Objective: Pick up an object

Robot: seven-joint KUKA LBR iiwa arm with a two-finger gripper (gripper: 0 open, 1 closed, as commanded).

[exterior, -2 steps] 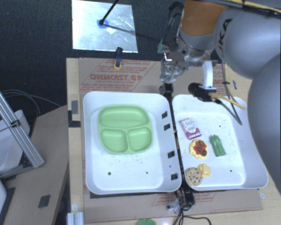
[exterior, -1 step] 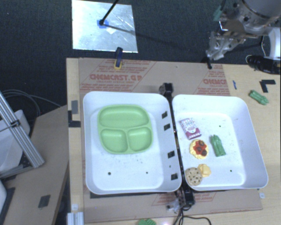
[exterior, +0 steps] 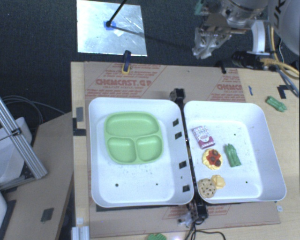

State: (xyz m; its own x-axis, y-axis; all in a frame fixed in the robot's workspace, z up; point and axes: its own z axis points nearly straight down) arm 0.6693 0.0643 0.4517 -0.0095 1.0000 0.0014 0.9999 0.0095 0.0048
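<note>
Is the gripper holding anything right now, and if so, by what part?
Nothing is held. The gripper hangs above the bench beyond the bins, with nothing between its fingers; the toy food lies in the right bin.

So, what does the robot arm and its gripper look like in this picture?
The gripper is pale grey metal with a boxy, silvery body. Above it sits a rounded, light grey wrist housing. A white curved part lies at its right, and yellow cables run beside black fittings.

White bins (exterior: 262, 185); pale green divided tray (exterior: 133, 137); red-and-white carton (exterior: 202, 136); yellow-red pizza (exterior: 212, 159); green asparagus (exterior: 232, 155); tan speckled cookie (exterior: 206, 187).
</note>
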